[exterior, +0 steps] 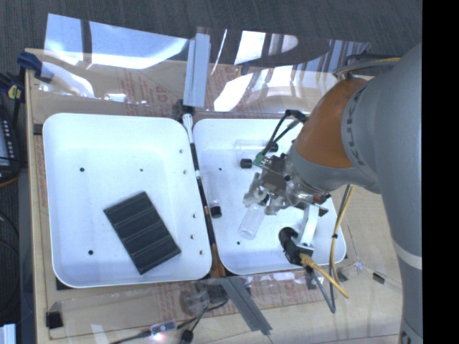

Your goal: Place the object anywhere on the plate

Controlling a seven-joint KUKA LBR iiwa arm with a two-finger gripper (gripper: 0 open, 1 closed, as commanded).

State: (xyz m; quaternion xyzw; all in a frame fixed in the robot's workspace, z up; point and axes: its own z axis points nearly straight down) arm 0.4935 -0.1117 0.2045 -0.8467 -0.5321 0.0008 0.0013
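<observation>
Camera view: gripper (257,205) w/ clear object (252,221) at its tips, center-right of frame; finger state hard to read, can't tell. Dark ribbed plate (141,232) lower left in left bin (64,131). Right bin (222,138) partly hidden by arm (344,135). Wood bench (107,95).

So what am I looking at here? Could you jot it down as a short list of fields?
left bin: shallow white bin holding a dark ribbed rectangular plate, lying at a slant
right bin: shallow white bin holding a small clear plastic cylinder
arm: grey with orange band, over the right bin
gripper: just above the cylinder
</observation>
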